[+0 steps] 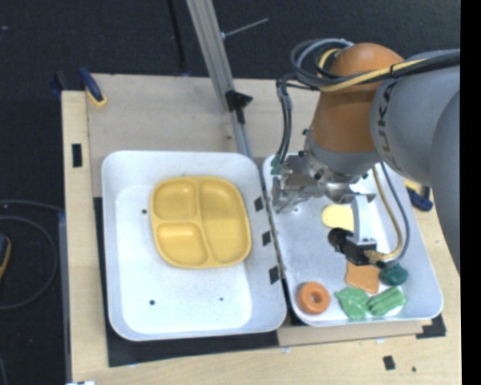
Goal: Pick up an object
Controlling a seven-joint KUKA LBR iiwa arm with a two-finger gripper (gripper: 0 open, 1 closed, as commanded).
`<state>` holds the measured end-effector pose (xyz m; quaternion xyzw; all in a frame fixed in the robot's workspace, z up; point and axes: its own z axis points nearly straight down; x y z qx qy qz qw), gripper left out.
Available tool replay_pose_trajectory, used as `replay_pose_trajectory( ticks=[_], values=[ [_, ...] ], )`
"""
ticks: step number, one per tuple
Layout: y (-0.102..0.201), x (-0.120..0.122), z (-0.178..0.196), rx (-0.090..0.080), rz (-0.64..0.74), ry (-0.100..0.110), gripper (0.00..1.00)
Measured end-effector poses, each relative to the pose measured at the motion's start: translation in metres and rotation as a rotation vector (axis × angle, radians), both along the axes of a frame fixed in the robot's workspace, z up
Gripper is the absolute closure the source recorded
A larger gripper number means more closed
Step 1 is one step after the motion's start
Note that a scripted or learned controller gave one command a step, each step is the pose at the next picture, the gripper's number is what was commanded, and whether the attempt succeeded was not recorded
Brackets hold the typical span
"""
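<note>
My gripper [283,192] hangs low over the back left corner of the right bin [426,295], close to the wall between the bins. Nothing shows between its tips. A pale yellow piece [337,216] lies just to its right on the bin floor. Along the front of that bin lie an orange ring [313,297], a green leafy toy [370,301], an orange-brown slice [362,277] and a small dark teal piece [395,275].
The left bin [128,295] holds a yellow divided plate [200,220] near its back middle. A slanted metal pole [212,50] rises behind the bins. The arm's grey body and orange band [353,111] cover the back of the right bin.
</note>
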<state>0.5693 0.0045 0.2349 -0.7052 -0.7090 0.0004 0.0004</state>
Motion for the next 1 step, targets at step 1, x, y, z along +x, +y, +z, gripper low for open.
replay_pose_trajectory(
  ticks=[1],
  values=[
    [0.0497, -0.018, -0.0081, 0.001, 0.002, 0.0, 1.0]
  ],
)
